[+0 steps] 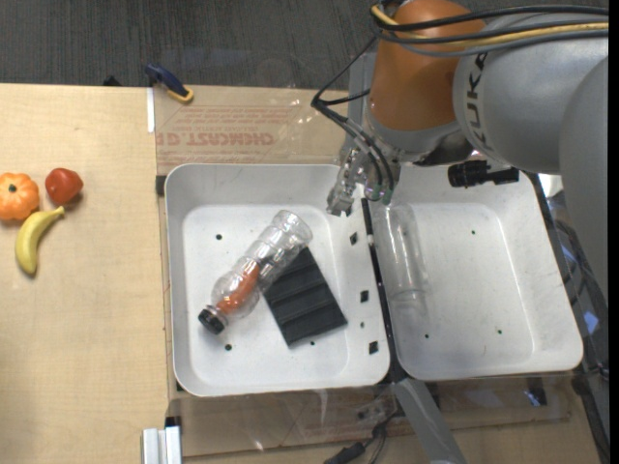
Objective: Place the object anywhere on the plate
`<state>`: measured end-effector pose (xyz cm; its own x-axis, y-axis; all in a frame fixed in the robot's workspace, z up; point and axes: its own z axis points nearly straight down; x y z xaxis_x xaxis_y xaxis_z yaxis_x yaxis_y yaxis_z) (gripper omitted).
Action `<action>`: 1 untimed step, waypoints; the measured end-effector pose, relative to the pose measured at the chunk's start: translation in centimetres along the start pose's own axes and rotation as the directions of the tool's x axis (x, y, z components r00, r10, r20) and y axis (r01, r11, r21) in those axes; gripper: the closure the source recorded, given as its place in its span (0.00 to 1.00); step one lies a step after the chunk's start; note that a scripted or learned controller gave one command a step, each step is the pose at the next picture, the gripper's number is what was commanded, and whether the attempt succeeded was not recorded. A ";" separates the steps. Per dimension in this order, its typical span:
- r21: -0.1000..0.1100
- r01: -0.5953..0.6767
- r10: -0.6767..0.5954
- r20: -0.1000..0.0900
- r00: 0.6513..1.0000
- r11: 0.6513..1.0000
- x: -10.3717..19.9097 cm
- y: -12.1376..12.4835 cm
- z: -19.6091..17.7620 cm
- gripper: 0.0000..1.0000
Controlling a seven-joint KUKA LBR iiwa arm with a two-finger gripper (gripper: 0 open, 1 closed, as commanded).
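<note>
**Two bins, two bottles, and no plate in sight**

Two shallow white bins sit side by side on the worktop (87,356). The left bin (193,356) holds a clear plastic bottle (259,271) lying on its side, dark cap toward the near left corner and something orange inside near the neck. Touching its right flank is a black ribbed block (305,298), lying flat. The right bin (484,346) holds a second clear bottle or tube (401,259), hard to make out against the white floor, lying just beside the divider between the bins.

The gripper (350,189) hangs over the far end of that divider, near the left bin's far right corner. Whether its fingers are apart or together I cannot tell; nothing visible sits between them.

Which object the task means is unclear. I would guess the bottle in the left bin. It looks light, thin-walled and slick, likely to roll or squash under a hard pinch. The best hold is probably across the body near the middle, or at the stiffer neck.

Room is fair on the bottle's left side, tight on the right where the block presses against it. The bin walls are low. A tomato (64,186), an orange fruit (16,197) and a banana (35,240) lie well apart on the worktop's left.
</note>
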<state>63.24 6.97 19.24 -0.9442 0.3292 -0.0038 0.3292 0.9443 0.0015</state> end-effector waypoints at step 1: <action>0.003 -0.373 0.373 -0.001 0.928 0.928 0.5 0.1 0.1 1.00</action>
<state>62.75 7.20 19.17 -0.7534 0.6576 -0.0020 0.6576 0.7534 -0.0005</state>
